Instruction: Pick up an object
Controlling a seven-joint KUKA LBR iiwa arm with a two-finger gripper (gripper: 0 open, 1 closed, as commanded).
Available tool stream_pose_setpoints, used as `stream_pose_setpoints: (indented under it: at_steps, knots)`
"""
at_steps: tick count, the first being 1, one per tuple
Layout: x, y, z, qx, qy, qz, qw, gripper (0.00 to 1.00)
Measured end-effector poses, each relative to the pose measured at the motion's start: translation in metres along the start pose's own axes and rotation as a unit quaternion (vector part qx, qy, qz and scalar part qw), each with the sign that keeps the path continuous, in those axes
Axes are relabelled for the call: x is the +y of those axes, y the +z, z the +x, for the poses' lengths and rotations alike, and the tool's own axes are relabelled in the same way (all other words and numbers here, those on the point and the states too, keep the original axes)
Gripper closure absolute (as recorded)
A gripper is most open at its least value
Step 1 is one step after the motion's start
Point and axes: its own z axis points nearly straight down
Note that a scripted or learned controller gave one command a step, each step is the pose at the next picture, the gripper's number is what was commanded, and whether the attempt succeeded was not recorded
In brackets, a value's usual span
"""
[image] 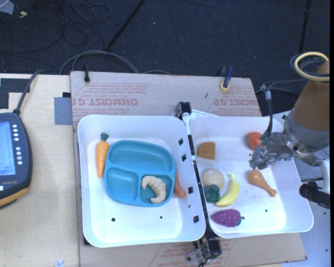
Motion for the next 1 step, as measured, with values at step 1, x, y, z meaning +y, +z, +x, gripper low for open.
stream_pose_setpoints:
  at_steps: [1]
  knots:
    - [-0.0508, -0.1396, 0.0307, -0.001, -0.002, -0.009, 1.0, 1.0]
